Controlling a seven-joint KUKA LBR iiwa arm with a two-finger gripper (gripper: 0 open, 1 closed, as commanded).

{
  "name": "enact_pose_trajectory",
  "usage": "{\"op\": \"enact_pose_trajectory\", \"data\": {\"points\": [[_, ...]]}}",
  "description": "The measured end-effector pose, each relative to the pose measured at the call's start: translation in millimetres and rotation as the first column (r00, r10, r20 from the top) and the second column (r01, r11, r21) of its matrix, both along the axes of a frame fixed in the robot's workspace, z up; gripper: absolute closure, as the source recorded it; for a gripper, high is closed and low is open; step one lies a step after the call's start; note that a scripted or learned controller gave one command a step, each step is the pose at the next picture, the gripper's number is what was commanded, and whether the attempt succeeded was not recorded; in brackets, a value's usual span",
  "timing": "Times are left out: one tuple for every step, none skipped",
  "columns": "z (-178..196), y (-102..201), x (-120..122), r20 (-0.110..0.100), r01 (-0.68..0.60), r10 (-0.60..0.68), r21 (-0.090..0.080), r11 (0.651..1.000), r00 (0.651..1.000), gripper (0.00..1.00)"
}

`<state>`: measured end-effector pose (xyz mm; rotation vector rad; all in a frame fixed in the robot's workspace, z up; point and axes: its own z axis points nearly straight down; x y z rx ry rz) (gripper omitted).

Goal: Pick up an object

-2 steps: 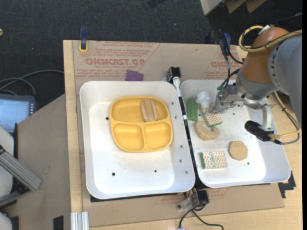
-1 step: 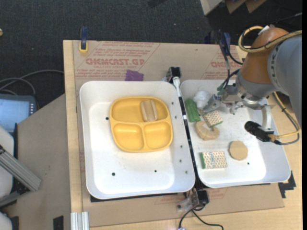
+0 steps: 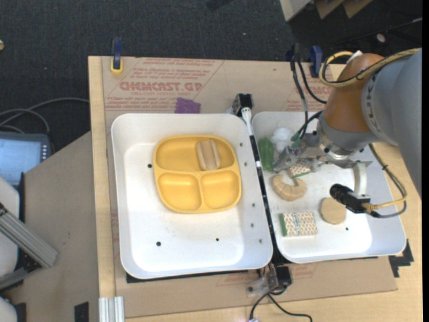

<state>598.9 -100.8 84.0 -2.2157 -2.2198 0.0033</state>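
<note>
Arm: grey arm (image 3: 397, 96) enters from the right edge of the frame, its orange band (image 3: 345, 104) over the upper part of the right white bin (image 3: 348, 250). The gripper (image 3: 297, 157) is low over the upper-left part of that bin. Open or closed: cannot tell, since the wrist hides the tip from this angle. Nothing is seen held.

Candidate objects, right white bin:
- green plastic piece (image 3: 267, 154), against the bin's left wall, just left of the gripper.
- white crumpled lump (image 3: 282, 136), upper-left corner, above the gripper.
- small speckled pale piece (image 3: 299, 171), directly below the gripper; contact cannot be judged.
- tan ring-shaped bread piece (image 3: 288, 188), just below the speckled piece, left of centre.
- round tan disc (image 3: 332, 211), centre-lower area, apart from the ring.
- speckled rectangular packet with a green edge (image 3: 299, 224), lower left, lying flat near the disc.

Left white bin (image 3: 134, 200): yellow three-compartment plastic plate (image 3: 175, 154) in the upper middle. A tan bun-like roll (image 3: 208, 154) lies in its upper right compartment.

Bench: brown board with red print (image 3: 154, 82) under both bins. A purple scrap (image 3: 188, 104) lies on it above the left bin.
</note>
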Motion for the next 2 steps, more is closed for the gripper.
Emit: {"op": "enact_pose_trajectory", "data": {"points": [[11,-1,1,0.004,0.001,-0.001,-0.002,1.0,1.0,1.0],[107,72,-14,0.015,-0.006,0.006,0.0,1.0,1.0,1.0]]}}
